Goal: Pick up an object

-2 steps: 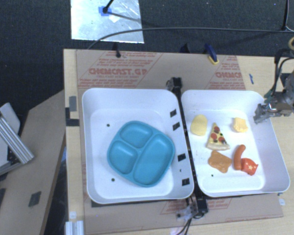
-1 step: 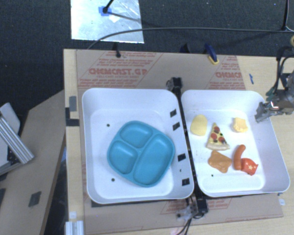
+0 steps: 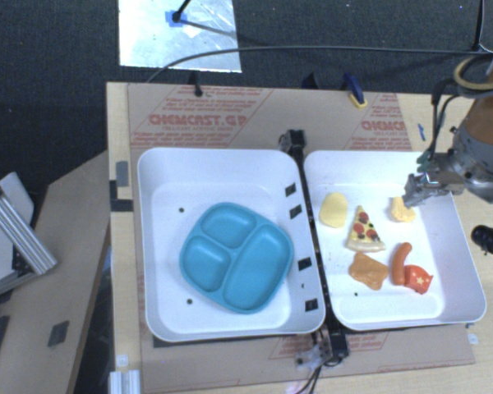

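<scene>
We see the gripper (image 3: 416, 189) low over the right bin (image 3: 456, 302), near its far right corner, and we cannot tell from this angle how it is set. Just beside its tip lies a small pale yellow piece (image 3: 403, 210), close to the bin's right wall; whether they touch is unclear. Toward the bin's left wall sits a yellow lump (image 3: 334, 209), with a pizza slice (image 3: 365, 230) just beside it. Nearer the front edge we find an orange-brown piece (image 3: 369, 269), a red sausage (image 3: 401, 254) and a red piece (image 3: 419, 278). In the left bin (image 3: 160, 220), a blue divided plate (image 3: 236, 256) rests near the middle.
</scene>
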Robot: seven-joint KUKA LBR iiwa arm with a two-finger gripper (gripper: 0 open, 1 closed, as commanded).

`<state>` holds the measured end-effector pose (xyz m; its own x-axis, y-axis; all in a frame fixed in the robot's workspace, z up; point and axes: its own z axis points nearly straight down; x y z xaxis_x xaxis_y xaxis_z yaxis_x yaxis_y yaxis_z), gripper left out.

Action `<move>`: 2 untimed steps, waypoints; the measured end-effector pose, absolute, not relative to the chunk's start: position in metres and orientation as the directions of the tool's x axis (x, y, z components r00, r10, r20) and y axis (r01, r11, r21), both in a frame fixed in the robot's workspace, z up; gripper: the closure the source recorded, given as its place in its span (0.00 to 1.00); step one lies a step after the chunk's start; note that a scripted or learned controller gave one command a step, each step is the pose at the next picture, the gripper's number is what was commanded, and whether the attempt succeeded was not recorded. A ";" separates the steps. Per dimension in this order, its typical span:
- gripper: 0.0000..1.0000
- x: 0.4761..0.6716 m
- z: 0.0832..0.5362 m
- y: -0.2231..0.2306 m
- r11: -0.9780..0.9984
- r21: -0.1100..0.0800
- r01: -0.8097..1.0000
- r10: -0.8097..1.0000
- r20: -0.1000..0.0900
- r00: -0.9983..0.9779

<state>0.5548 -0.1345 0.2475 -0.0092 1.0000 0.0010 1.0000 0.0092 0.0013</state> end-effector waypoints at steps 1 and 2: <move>1.00 0.545 0.244 -0.082 0.009 0.001 1.000 1.000 0.001 -0.009; 1.00 0.543 0.246 -0.036 0.010 0.001 1.000 1.000 0.002 -0.010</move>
